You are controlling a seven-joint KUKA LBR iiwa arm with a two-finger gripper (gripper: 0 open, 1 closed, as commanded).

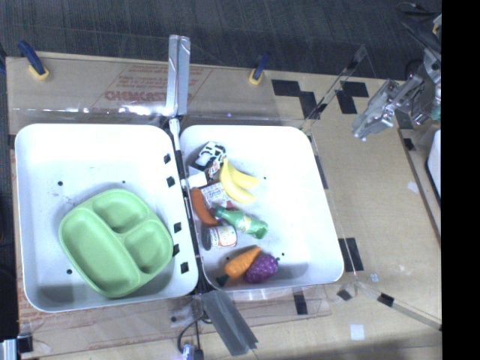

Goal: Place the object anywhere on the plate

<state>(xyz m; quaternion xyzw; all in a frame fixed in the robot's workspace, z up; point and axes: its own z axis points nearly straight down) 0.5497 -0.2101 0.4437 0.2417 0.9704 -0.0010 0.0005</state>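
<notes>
Two white bins of toy food on a cardboard-covered bench, seen from above, with the robot gripper off to the right.

The left bin [30,201] holds a green divided plate [116,240] with three compartments. The right bin [300,201] holds toys bunched along its left wall: a black-and-white figure [212,154], bananas [237,183], a hot dog [202,206], a green bottle [241,221], a small can [223,237], a carrot [241,264] touching purple grapes [262,268]. The gripper [375,120] hangs outside the bins, upper right; whether its fingers are apart cannot be told.
</notes>
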